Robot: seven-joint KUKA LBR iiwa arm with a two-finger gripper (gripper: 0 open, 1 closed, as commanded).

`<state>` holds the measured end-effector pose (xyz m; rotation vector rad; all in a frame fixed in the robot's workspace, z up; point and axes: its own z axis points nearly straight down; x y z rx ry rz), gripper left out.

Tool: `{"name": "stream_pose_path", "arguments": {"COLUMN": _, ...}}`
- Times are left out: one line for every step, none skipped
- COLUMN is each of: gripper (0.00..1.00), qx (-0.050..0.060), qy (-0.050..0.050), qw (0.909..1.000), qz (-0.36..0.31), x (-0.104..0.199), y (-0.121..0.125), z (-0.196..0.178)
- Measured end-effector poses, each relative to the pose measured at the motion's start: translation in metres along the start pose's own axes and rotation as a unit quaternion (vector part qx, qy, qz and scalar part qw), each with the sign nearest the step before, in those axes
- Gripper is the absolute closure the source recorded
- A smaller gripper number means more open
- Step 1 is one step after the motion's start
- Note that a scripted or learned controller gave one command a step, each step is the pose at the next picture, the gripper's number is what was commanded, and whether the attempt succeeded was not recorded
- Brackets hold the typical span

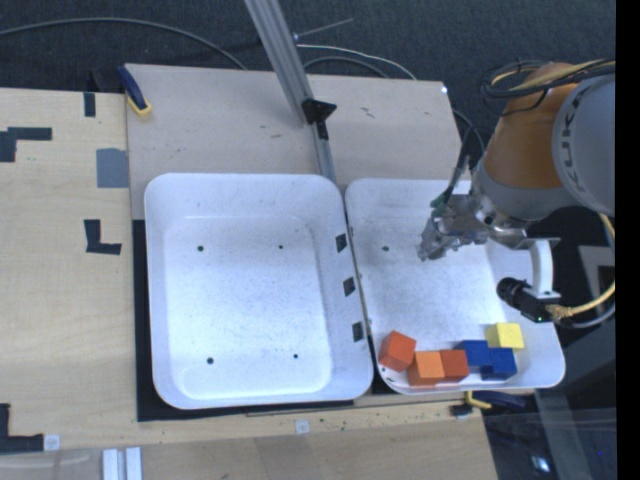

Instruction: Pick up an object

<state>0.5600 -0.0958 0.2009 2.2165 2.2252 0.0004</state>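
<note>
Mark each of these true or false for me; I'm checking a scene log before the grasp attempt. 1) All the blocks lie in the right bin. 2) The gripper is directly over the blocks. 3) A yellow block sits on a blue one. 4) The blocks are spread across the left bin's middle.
1) True: the orange blocks, the blue block and the yellow block all lie in the right bin.
2) False: the gripper is above that bin's bare middle, well away from the blocks along its near edge.
3) True: the yellow block rests on top of the blue block.
4) False: they are clustered at the right bin's near edge; the left bin shows only white floor.
</note>
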Motion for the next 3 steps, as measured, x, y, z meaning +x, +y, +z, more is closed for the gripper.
{"name": "stream_pose_path", "arguments": {"gripper": 1.00, "qx": -0.001, "qy": -0.001, "qw": 1.0000, "qz": 0.000, "x": -0.020, "y": 0.085, "z": 0.001}}
{"name": "stream_pose_path", "arguments": {"gripper": 1.00, "qx": 0.002, "qy": -0.001, "qw": 1.0000, "qz": 0.005, "x": -0.057, "y": 0.010, "z": -0.025}}
{"name": "stream_pose_path", "arguments": {"gripper": 1.00, "qx": 0.000, "qy": -0.001, "qw": 1.0000, "qz": 0.003, "x": -0.083, "y": -0.026, "z": -0.048}}
